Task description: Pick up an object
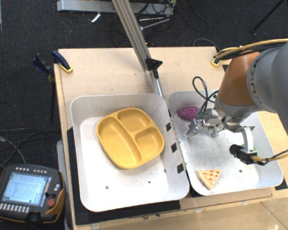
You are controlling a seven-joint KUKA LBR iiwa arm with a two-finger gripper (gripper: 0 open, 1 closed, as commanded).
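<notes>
A purple bunch-shaped toy (187, 113) lies near the back left of the right bin (264, 177). A toy pizza slice (209, 177), orange with a red lattice, rests near that bin's front left. My gripper (202, 131) hangs over the right bin's middle, just in front of and to the right of the purple toy. Its metal fingers (191, 130) are spread open with nothing between them. The pizza slice is well in front of the gripper, apart from it.
A yellow divided plate (131, 137) lies in the left bin (90, 188). A ridge with black clips (173, 139) separates the bins. A slanted metal pole (134, 30) rises behind them. A teach pendant (27, 192) sits off the bench at the left.
</notes>
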